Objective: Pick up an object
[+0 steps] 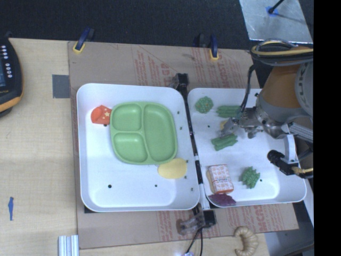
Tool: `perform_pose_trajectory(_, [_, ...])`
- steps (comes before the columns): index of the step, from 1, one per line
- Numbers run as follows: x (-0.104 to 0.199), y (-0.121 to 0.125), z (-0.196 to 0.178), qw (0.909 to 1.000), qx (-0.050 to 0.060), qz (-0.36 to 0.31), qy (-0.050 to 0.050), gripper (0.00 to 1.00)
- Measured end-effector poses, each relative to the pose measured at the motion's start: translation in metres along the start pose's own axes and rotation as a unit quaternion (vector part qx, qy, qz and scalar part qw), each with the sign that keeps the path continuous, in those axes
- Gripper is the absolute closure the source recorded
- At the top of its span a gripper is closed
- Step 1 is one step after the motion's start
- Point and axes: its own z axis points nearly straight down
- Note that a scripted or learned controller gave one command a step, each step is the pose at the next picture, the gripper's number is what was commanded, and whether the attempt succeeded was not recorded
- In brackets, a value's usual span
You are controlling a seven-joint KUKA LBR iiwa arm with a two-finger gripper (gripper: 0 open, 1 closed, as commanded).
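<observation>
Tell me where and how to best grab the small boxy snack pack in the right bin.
Grip the snack box across its two long sides, coming straight down from above. It lies flat, a dark purple item touches its near end and the bin wall is close, so its short width is likely easiest.

Far to the left of the gripper (233, 125), at the bench's edge, lies a black and orange control pendant (7, 74). A square of grey tape (61, 86) sits between the pendant and the gripper, nearer the pendant. A brown cardboard sheet (133, 63) spreads under the gripper's working area. Two blue clamps pin its far edge: one (213, 48) just above and slightly left of the gripper, the other (82, 39) well to the upper left. A black clip (182, 80) stands up and to the left of the gripper, and another (205, 217) well below it. A curled beige piece (246, 240) lies lower still, almost straight down. A grey sheet (272, 9) lies on the dark floor, far above and to the right.
</observation>
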Motion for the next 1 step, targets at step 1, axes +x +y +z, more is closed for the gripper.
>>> perform_pose_trajectory(1, [0.0146, 0.0198, 0.0233, 1.0, 0.001, 0.0, -0.001, 0.0])
